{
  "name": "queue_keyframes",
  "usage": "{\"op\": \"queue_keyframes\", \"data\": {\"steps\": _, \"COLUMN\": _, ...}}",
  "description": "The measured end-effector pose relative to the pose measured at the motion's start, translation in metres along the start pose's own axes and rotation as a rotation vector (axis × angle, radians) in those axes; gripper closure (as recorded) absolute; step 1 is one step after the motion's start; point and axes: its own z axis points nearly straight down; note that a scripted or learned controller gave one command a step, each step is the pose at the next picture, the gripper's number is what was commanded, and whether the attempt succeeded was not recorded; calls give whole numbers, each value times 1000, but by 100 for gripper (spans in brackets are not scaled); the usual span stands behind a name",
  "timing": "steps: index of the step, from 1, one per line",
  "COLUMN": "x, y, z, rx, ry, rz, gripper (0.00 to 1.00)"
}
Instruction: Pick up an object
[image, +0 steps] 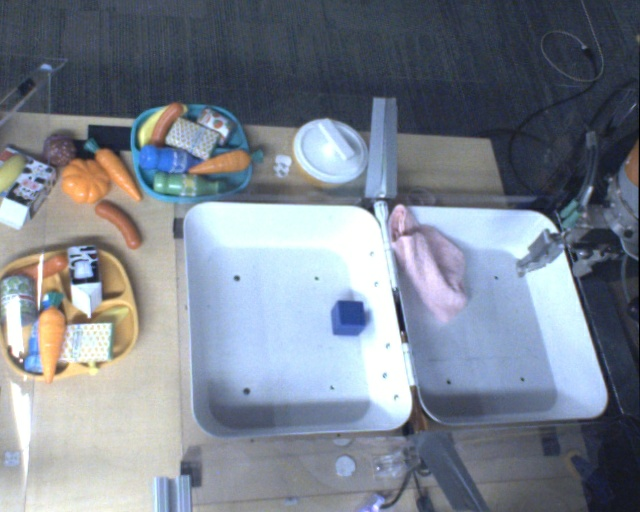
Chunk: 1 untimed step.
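The gripper (530, 260) hangs over the right bin's (520, 390) far right corner; whether its claw is open I cannot tell. Blue cube (349, 316) sits in the left bin (250, 390), pink cloth (432, 268) right

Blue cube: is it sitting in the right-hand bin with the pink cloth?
No, the blue cube lies alone in the left bin, while the pink cloth is in the right bin.

1 fixed camera looks down at a slant from above the bench (150, 400); both bins (290, 400) visible.
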Motion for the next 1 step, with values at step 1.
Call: {"op": "queue_keyframes", "data": {"steps": 1, "x": 25, "y": 22, "z": 146, "rx": 3, "ry": 1, "rz": 4, "gripper": 0}}
